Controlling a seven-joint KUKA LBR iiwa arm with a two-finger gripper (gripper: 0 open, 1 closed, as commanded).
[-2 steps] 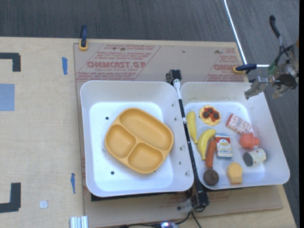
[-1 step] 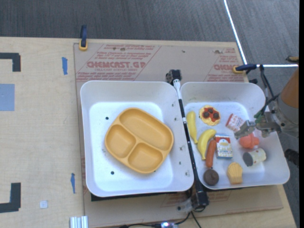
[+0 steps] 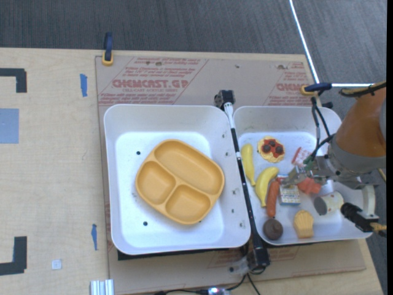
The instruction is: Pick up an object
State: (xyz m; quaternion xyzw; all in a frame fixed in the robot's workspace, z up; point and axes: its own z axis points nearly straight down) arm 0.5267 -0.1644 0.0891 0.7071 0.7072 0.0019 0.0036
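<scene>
Two shallow white plastic bins sit side by side on the bench. The left bin [image 3: 116, 165] holds a yellow three-compartment plastic plate [image 3: 179, 182]. The grey arm with its orange band [image 3: 363, 131] reaches into the right bin [image 3: 288, 118] from the right, and its gripper [image 3: 301, 180] sits low among the toy foods; whether it is clenched or released cannot be told. Just left of it lie a yellow banana [image 3: 264, 184] and an orange carrot [image 3: 272, 198]; a small round pizza [image 3: 271, 148] rests farther back, and a brown chocolate ball [image 3: 272, 228] and yellow ridged piece [image 3: 303, 224] lie near the front wall
</scene>
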